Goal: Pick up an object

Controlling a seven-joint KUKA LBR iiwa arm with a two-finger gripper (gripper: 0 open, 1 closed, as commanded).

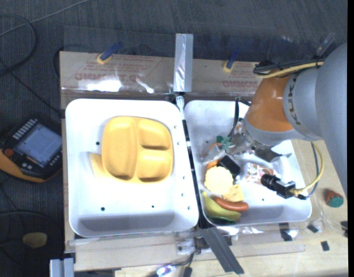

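My gripper (230, 157) reaches down into the right bin (292, 212), below the orange band of the arm (275, 105). Just under it, at the bin's left side, lies a heap of toy food: a pale yellow round piece (218, 180), a yellow wedge (238, 193), a red sausage (232, 204) and a yellow-green banana (218, 211). The gripper is just above and to the right of the pale round piece. A small green item (221, 138) and an orange piece (211, 149) lie to its left.
The left bin (85, 212) holds a yellow divided tray (136, 149). A black plug on a yellow cable (279, 186) hangs over the right bin. A handheld pendant (33, 149) lies on the floor to the left. The wall between the bins (188, 166) runs close to the food heap.
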